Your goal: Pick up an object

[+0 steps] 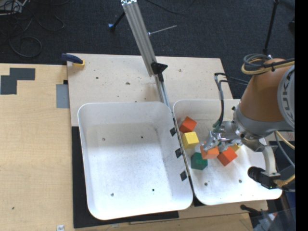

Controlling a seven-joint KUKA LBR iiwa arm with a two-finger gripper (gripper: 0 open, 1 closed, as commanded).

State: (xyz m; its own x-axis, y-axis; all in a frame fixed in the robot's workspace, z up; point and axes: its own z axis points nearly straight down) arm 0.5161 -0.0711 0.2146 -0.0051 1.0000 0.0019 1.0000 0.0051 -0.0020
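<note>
Both bins are white: the left bin [91, 129] faintly speckled with dark dots, the right bin [231, 189] plain. In the right bin, an orange cube [188, 124] sits at twelve o'clock of a yellow cube [190, 139]; a green cube [198, 161] lies at six o'clock of the yellow. Another orange block [227, 155] sits at three o'clock. The bench [115, 81] is pale tan with dark specks.

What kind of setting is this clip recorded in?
Most likely a robotics lab grasping bench: a robot arm reaches over two white bins holding coloured blocks, a slanted aluminium mast rises behind them, and cables trail across dark carpet.
</note>
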